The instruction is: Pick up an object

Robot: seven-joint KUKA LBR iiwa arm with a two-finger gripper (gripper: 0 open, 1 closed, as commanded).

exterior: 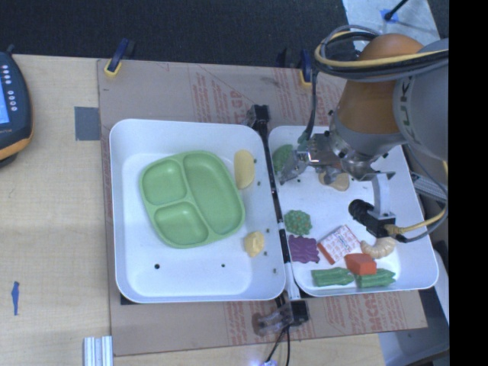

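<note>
My gripper (306, 163) hangs low over the far left part of the right bin (412, 212), under the orange band of the arm. It is right beside a green leafy piece (283, 157) at the bin's far left corner; whether they touch I cannot tell. A tan piece (336, 180) peeks out just below the wrist. Nearer the front lie a green broccoli piece (297, 222), a purple piece (303, 248), a red and white packet (338, 242), a red block (360, 264), a tan curled piece (379, 246) and green bean pods (351, 278).
The left bin (130, 265) holds a green divided plate (191, 198) and two yellow pieces (244, 168) (254, 242) along its right side. A black cable fitting (371, 218) hangs from the arm over the right bin. A control pendant (11, 105) lies at the far left.
</note>
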